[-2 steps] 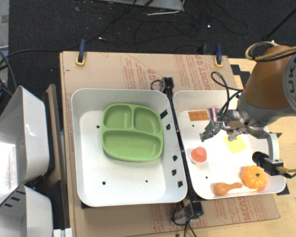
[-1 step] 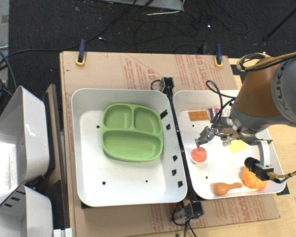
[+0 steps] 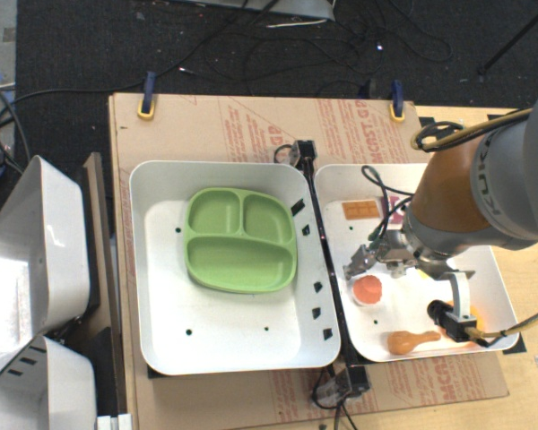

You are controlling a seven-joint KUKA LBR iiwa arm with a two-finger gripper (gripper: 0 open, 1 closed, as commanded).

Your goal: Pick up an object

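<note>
Arm (image 3: 484, 191): reaching in from the right, bent low over the right bin (image 3: 493, 330), placed for a pick there.
Gripper (image 3: 366, 263): down near the bin floor, just above and left of the red ball (image 3: 368, 289); whether apart or together, cannot tell.
Red ball: loose on the floor, likely target, being nearest.
Other items: orange block (image 3: 360, 210) toward the far wall; tan spoon (image 3: 413, 339) by the near wall.
Left bin (image 3: 152, 267): green tray (image 3: 241, 240) lying flat, well apart from the gripper.
Grasp: none visible yet.
</note>
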